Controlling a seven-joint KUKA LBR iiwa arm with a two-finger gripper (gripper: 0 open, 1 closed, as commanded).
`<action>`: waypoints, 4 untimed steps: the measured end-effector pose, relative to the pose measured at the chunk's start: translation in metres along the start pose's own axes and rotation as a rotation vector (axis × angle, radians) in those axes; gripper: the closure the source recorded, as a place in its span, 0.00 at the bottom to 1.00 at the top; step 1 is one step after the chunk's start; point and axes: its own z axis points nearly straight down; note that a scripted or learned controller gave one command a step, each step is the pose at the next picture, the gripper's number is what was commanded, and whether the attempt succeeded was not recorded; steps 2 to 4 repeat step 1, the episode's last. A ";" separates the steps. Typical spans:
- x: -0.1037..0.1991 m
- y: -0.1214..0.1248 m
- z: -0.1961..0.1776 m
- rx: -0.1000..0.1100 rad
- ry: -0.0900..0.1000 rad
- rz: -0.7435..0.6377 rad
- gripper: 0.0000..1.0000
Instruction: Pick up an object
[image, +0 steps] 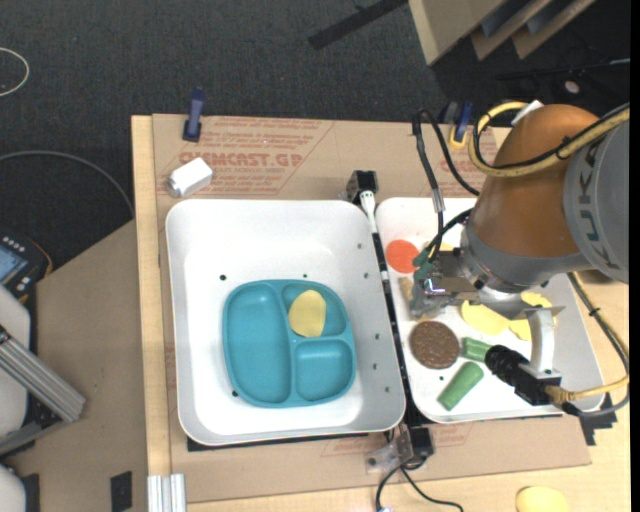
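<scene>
The things to pick crowd the right bin (575, 350), and that crowding is the main risk. Nearest the camera, a green cylinder (460, 385) lies tilted, its upper end just beside a brown disc (435, 343). A descent aimed at either could nudge the other aside, or catch both and drop them on the lift. The disc also lies flat on the bin floor (little edge to grip, by the look of it), so the claw may slide over it and come up with nothing. Just beyond, yellow pieces (487, 318) sit partly under the arm, where the camera cannot confirm a grasp.

The claw (432, 283) hangs low over the bin's left side, between the brown disc and an orange disc (401, 254) farther back, close to the wall shared with the left bin (200, 300). A small drift leftward could strike that wall. Whether the claw is released or clenched cannot be told, and nothing shows in its grasp.

The arm (530, 200) reaches in from the right, its wrist bent down over the bin and its bulk hiding the far corner.

The left bin's teal tray (255, 350) and yellow chip (308, 313) lie well apart on the counter (250, 150).
</scene>
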 end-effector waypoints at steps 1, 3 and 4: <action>0.036 0.005 -0.139 -0.012 0.002 0.001 1.00; 0.036 0.005 -0.139 -0.012 0.002 0.001 1.00; 0.036 0.005 -0.139 -0.012 0.002 0.001 1.00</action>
